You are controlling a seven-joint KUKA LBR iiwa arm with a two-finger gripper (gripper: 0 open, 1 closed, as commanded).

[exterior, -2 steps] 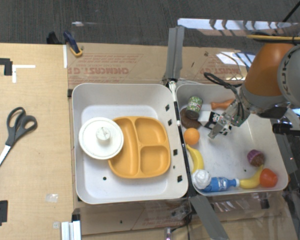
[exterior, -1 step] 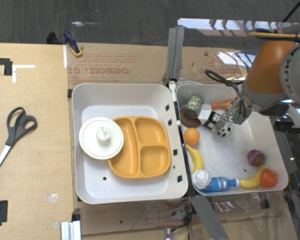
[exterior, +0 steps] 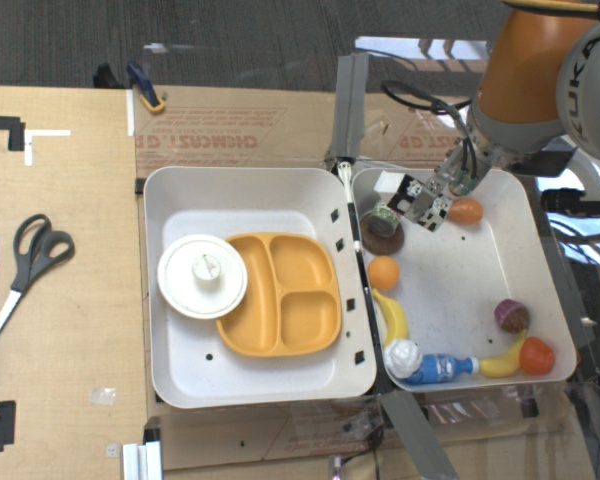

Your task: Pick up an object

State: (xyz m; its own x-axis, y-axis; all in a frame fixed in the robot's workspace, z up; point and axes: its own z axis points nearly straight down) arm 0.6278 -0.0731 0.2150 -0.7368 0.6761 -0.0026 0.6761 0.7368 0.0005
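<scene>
Brown round object [exterior: 382, 230] near gripper [exterior: 420, 206], nothing visibly held, finger state impossible to tell; next, descend and grasp.

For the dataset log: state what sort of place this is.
Probably a robotics lab bench set up for grasping trials: a KUKA arm reaches over two white bins holding toy food, with scissors lying on the bench.

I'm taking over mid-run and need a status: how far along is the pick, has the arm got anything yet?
Nothing looks picked. The gripper is low in the right bin, between a dark round object and a small orange fruit, with no item visibly between its fingers. Bananas, a bottle and other fruit lie on the bin floor. Grasp and lift remain.
</scene>
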